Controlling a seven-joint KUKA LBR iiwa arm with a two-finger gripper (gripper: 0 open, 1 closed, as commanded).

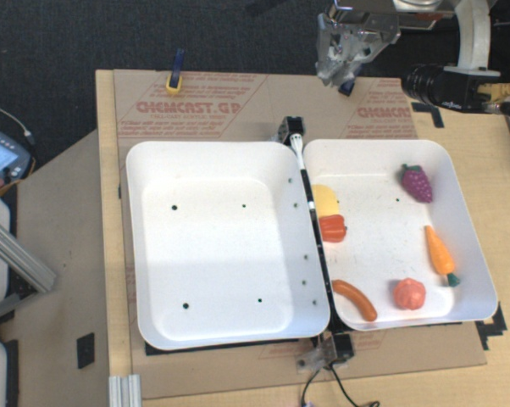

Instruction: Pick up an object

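Note:
The right bin holds several toy foods: a purple grape bunch at the far right, a yellow piece and a red-orange piece against the left wall, an orange carrot, a sausage and a pink-red round fruit near the front. My gripper hangs high beyond the bins' far edge, over the cardboard, with nothing seen in it.
The left bin sits beside the right one, joined by a black clamp at the far edge. A yellow and blue clip lies on the cardboard at the back left.

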